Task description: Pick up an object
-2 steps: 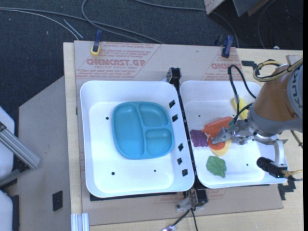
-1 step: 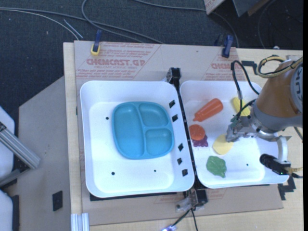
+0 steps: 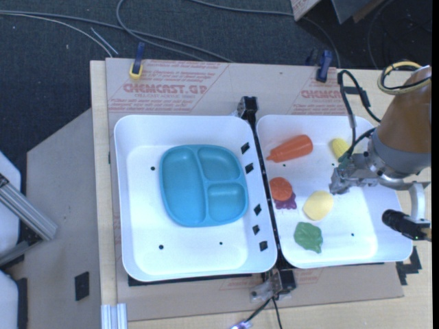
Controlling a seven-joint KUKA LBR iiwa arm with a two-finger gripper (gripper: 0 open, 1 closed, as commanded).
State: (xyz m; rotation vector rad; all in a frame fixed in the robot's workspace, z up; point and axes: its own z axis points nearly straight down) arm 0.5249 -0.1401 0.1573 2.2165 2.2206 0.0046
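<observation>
Two white bins side by side on the counter (image 3: 171,81). Left bin (image 3: 130,184): a blue divided plate (image 3: 204,184) at its middle. Right bin (image 3: 363,242): carrot (image 3: 291,148) at 11 o'clock, a small yellow piece (image 3: 339,147) at 12, partly behind a cable. An orange-and-purple piece (image 3: 282,191) lies at 9, the lemon (image 3: 318,205) near centre, a green piece (image 3: 308,236) at 7. The arm (image 3: 405,125) reaches in from 3 o'clock. The tool (image 3: 341,181) is low over the bin, just at 1 o'clock of the lemon, near it; contact unclear. Finger spread: cannot tell. Nothing visibly held.
</observation>
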